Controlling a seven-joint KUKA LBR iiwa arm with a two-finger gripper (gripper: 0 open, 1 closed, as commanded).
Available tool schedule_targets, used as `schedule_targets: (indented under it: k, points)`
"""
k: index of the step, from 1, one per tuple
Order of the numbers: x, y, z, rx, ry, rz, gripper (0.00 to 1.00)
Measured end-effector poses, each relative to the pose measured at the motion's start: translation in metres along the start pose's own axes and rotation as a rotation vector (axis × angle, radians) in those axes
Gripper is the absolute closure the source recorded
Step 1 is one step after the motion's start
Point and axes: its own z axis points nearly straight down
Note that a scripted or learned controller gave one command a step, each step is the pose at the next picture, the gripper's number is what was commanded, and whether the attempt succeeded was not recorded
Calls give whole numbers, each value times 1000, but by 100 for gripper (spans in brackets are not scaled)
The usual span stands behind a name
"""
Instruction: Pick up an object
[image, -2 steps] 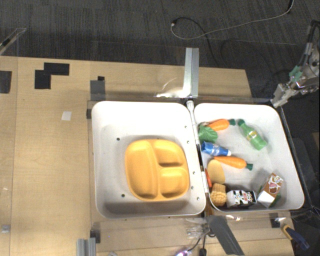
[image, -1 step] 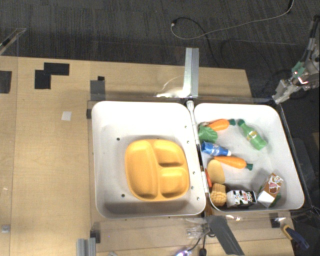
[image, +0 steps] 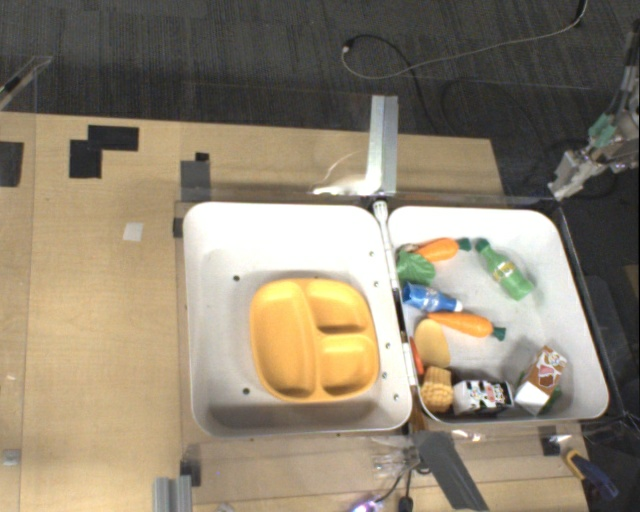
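Crowding the near edge of the right bin (image: 575, 265) are one corn cob (image: 435, 389), one small milk carton (image: 482, 396) and one brown carton (image: 543, 377). Beyond them lie two carrots (image: 462, 324) (image: 438, 250), one blue packet (image: 428, 298), one leafy green piece (image: 414, 268) and one green bottle (image: 503, 270). One yellow divided tray (image: 313, 337) sits in the left bin (image: 215, 260). Far right, past the bins, the gripper (image: 578, 170) hangs over the floor; how wide it stands I cannot tell, and I see nothing in it.
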Motion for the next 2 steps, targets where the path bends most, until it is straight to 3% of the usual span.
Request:
schedule_targets:
  k: [1,2]
  points:
    - [-65,57,-19,10,5,-85,100]
    - [-64,59,-33,2,0,-92,100]
